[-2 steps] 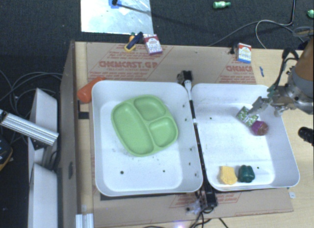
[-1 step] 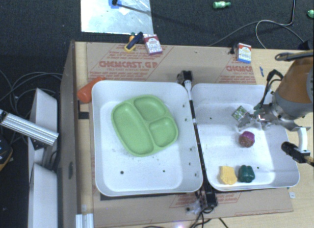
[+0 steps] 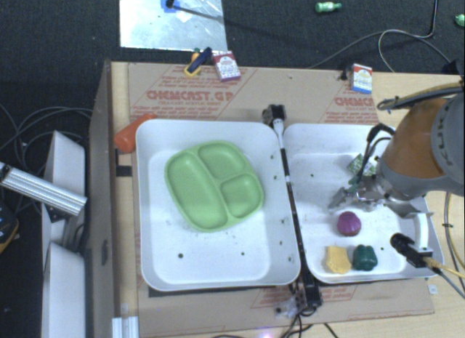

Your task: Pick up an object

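From the camera above the bench, two shallow white plastic bins sit side by side on a brown cardboard sheet printed with red lettering. The left bin [image 3: 156, 256] holds a pale green plastic plate with three compartments [image 3: 213, 184], lying flat near the bin's middle.

The right bin [image 3: 320, 158] holds the loose objects. A round purple ball-like object [image 3: 349, 222] lies near the bin's centre. Nearer the front wall, a yellow lumpy object [image 3: 336, 259] and a dark green knobbly object [image 3: 365, 257] rest just beside each other, the green one to the right. A small green and white item [image 3: 356, 163] lies further back, partly hidden by the arm.

The grey arm with its orange band [image 3: 410, 144] comes in from the right over the right bin. Its two-finger gripper [image 3: 350, 195] hangs low above the bin floor, just behind the purple ball and apart from it. The metal fingers [image 3: 338, 198] appear slightly spread, with nothing seen between them.

Beyond the bins, two small red and white cartons [image 3: 228, 66] rest on the cardboard, and a yellow and black tool [image 3: 197, 61] lies beside the left one.
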Tool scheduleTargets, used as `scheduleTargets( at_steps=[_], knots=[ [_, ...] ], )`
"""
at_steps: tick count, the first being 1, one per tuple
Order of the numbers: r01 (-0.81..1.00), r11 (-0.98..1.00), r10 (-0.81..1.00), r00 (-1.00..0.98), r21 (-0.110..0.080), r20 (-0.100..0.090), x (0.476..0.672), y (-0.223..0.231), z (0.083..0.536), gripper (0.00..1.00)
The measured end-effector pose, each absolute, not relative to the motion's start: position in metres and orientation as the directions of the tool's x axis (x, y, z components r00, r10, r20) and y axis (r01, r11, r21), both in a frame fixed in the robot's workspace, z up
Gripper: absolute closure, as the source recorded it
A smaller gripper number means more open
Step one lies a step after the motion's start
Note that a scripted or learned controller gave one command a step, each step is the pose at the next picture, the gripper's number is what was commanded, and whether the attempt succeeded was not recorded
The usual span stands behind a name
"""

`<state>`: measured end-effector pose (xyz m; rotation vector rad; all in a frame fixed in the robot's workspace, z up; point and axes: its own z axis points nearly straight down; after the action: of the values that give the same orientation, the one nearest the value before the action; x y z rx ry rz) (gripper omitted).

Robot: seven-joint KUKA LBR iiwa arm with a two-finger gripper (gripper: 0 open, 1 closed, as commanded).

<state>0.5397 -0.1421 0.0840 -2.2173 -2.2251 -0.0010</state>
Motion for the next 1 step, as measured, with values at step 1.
scheduleTargets(
  at_steps=[1],
  knots=[
    [1.000,0.002,1.000,-0.002,0.000,0.001,0.5069,-0.1136,0.0840,0.00]
  ],
)
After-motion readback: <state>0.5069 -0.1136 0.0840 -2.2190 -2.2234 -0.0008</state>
